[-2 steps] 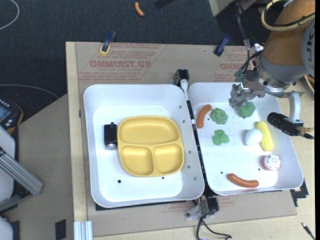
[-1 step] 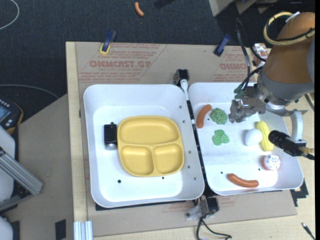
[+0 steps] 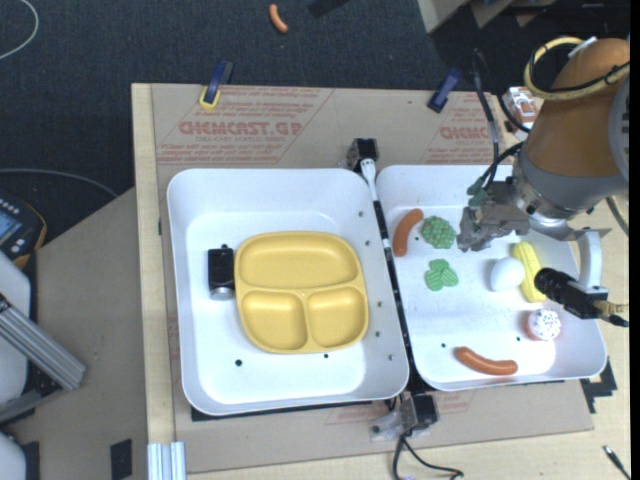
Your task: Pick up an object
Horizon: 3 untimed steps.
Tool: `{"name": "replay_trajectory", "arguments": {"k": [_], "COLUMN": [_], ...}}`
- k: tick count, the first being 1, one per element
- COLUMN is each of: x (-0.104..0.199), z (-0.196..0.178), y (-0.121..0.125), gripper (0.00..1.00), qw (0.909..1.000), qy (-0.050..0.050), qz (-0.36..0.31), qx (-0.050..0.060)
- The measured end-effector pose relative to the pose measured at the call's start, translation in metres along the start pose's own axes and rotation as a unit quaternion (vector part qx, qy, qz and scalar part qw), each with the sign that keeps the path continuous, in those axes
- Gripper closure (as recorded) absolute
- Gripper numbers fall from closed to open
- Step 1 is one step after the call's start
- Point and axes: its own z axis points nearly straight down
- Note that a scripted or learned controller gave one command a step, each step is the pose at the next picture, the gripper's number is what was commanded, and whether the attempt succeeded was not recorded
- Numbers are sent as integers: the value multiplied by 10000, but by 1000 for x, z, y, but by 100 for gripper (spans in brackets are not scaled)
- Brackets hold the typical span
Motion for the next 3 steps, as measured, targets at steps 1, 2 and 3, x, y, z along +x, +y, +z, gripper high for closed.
{"name": "replay_trajectory", "arguments": {"k": [1, 2, 3], "x": [10, 10, 1], "z": [-20, -11, -18], "y": [2, -10, -5], "gripper": [100, 100, 100], "qw": [10000, 10000, 10000], "qy": [-4, 1, -7], "qz": [-17, -5, -4], "qx": [-41, -8, -33]}}
